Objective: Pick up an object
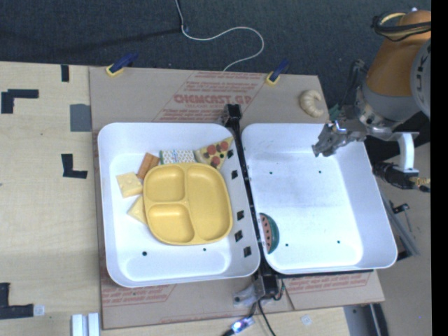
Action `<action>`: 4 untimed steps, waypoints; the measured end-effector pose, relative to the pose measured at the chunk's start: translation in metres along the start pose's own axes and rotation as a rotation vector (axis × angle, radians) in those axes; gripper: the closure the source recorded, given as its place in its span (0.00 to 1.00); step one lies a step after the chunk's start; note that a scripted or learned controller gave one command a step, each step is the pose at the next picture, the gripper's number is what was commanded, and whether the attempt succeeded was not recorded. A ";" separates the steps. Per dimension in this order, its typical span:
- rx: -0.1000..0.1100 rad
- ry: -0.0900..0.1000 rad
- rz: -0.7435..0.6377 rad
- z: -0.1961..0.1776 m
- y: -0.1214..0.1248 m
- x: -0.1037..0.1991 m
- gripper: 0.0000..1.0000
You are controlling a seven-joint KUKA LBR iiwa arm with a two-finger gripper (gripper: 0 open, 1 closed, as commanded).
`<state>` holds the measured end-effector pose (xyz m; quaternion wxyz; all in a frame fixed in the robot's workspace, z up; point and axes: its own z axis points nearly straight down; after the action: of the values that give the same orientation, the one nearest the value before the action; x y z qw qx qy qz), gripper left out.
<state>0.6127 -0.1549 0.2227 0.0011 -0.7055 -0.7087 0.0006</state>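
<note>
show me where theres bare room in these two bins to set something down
The right bin is bare across its floor, from the gripper near its back rim down to the front wall; a small round item sits at its left edge. The left bin is crowded: the yellow divided plate and small flat pieces leave only a front strip.

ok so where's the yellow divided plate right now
The yellow divided plate lies in the left bin, near its middle, over a few small flat pieces along its upper-left edge, well away from the gripper above the right bin.

Two white bins [115,257] on cardboard-covered bench [42,222]
</note>
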 end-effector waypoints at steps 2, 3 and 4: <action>0.000 0.001 -0.002 -0.001 0.002 0.110 1.00; 0.001 0.001 -0.001 -0.007 -0.016 0.158 1.00; 0.001 -0.002 0.003 0.010 -0.008 0.158 1.00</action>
<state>0.6036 0.0026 0.2132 0.0009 -0.7066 -0.7076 0.0018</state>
